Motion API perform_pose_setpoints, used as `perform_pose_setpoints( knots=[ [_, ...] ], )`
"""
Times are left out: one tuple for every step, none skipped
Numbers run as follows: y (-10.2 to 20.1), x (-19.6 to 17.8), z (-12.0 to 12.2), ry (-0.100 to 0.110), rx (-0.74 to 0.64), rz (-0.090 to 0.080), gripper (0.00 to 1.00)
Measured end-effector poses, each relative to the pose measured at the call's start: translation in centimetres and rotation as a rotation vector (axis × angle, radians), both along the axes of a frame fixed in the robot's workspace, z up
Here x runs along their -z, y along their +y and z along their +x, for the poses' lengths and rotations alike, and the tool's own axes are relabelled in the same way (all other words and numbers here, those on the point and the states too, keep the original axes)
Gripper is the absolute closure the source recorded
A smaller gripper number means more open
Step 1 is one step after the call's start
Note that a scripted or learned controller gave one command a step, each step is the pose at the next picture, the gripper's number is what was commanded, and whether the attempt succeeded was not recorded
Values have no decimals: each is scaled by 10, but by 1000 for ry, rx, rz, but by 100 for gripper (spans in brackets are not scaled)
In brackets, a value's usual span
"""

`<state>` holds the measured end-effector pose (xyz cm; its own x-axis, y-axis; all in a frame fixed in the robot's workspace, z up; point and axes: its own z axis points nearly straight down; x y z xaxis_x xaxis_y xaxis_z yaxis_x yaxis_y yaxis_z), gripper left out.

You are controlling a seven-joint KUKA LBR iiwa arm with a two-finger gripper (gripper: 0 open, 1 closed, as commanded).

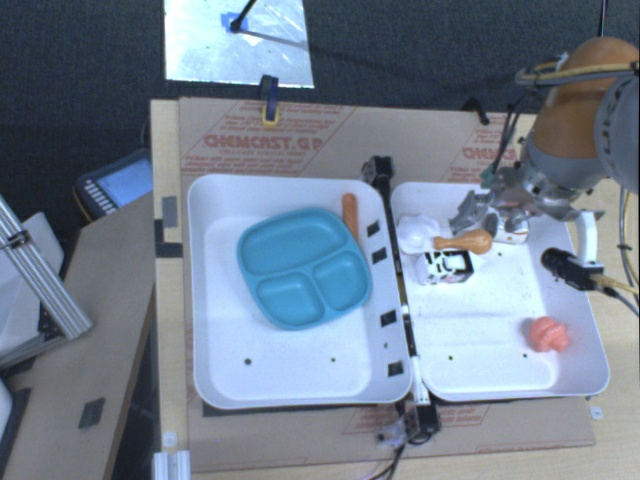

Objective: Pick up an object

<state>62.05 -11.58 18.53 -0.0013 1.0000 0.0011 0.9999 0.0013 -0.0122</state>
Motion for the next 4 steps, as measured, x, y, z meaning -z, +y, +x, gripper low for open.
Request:
perform_pose_setpoints(
  knots=[
    [0, -8, 3, -14, -2, -1, 0],
    [10, 47, 6, -11, -5, -1, 0],
    [10, 98, 6, -11, -1, -1, 0],
    [10, 85, 8, -16, -2, -2, 100]
  ],
)
